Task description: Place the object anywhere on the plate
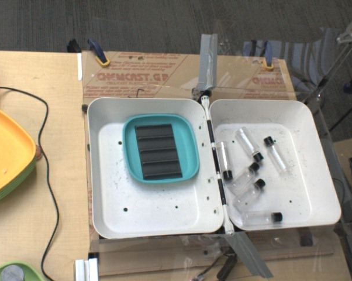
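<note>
Several clear plastic tubes with black caps [253, 160] lie scattered in the right shallow white bin [316, 157], apart from the teal square plate with a dark ribbed centre [190, 151] in the left white bin [106, 180]

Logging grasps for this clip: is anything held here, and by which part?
Nothing is seen held: the clear vials lie loose in the right bin; the teal plate sits in the left bin.

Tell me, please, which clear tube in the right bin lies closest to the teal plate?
The tube lying along the right bin's left wall, black cap toward the camera; it is nearest the teal plate, while the others lie further right.
</note>
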